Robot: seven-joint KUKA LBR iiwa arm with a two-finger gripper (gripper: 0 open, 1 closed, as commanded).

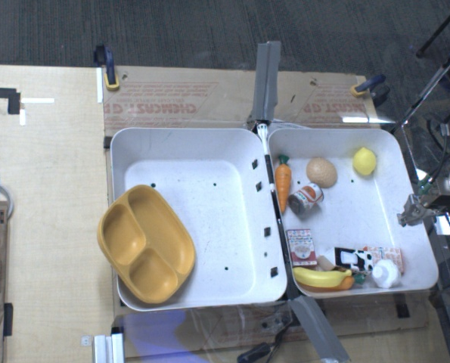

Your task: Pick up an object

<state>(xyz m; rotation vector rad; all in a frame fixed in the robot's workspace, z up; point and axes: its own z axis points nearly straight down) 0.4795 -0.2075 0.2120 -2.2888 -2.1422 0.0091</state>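
The right bin [406,172] holds several small items. An orange carrot [283,181] lies along its left wall. Beside it are a brown egg-shaped piece [321,172] and a small tin can [306,198] lying on its side. A yellow lemon [364,161] sits near the far right corner. At the front lie a red-and-white packet [301,246], a banana [323,278], a black-and-white carton [353,259] and a white round object [386,273].
A yellow divided plate [145,244] rests in the left bin [209,157], overhanging its front left rim. A grey post [268,82] rises behind the seam between the bins. Grey metal hardware [415,212] sits at the right bin's right rim. Cardboard [187,97] lies behind.
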